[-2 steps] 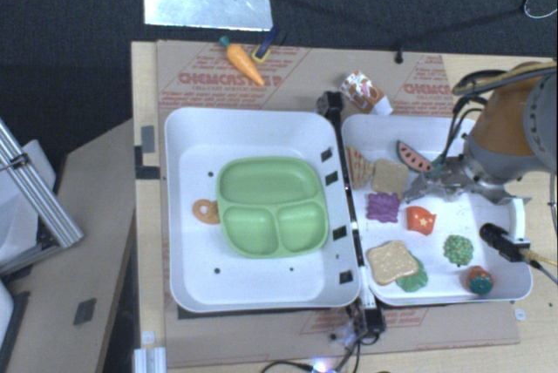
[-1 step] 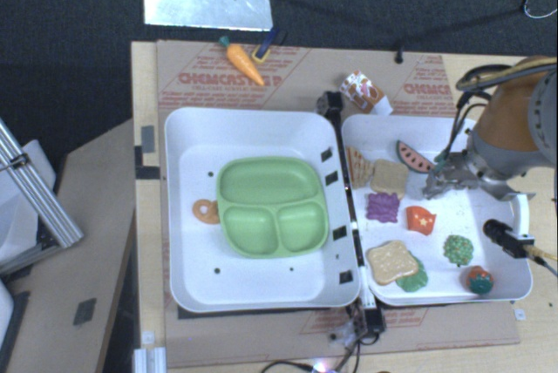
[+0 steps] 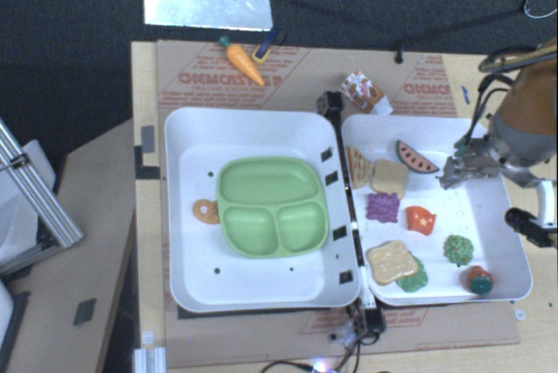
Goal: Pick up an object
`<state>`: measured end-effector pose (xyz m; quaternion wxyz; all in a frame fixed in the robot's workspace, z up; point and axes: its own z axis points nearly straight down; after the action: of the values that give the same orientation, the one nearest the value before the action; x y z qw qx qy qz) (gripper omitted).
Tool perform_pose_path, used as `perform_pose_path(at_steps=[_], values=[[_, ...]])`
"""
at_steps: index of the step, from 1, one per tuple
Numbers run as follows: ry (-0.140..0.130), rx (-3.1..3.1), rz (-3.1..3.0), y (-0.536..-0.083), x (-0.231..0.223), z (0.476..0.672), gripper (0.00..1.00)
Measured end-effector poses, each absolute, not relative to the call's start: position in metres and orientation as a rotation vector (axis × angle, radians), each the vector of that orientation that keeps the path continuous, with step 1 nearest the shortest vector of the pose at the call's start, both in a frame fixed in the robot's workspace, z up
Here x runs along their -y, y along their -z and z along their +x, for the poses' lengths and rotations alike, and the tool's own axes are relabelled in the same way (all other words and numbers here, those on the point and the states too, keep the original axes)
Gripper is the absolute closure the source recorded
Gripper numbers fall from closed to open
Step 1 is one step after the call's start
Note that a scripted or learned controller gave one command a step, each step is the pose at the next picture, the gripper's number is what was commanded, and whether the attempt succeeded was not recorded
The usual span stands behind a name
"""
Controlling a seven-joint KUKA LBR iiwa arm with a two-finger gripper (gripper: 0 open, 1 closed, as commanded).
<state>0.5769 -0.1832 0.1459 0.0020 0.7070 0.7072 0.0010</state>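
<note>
Camera view, pincer [image 3: 452,173] over right bin [image 3: 514,275], its opening unclear, beside watermelon slice [image 3: 417,158]

A green divided plate [image 3: 268,206] lies in the left bin [image 3: 187,145], a pretzel [image 3: 207,211] just beside it.

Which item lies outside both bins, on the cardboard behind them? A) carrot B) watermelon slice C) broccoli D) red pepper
A: the carrot lies on the cardboard behind the left bin, while the watermelon slice, broccoli and red pepper all sit inside the right bin.
</note>
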Motion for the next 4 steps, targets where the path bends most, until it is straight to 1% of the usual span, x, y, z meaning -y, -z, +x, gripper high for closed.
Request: perform_pose_path(at_steps=[1, 2, 3, 4], values=[[-0.006, -2.223, 2.211, -0.208, 0.176, 0.579, 1.00], [-0.003, -2.225, 2.214, -0.226, 0.176, 0.580, 1.00], [0.000, -2.231, 2.215, -0.216, 0.135, 0.550, 1.00], [0.000, -2.231, 2.215, -0.210, 0.093, 0.523, 1.00]])
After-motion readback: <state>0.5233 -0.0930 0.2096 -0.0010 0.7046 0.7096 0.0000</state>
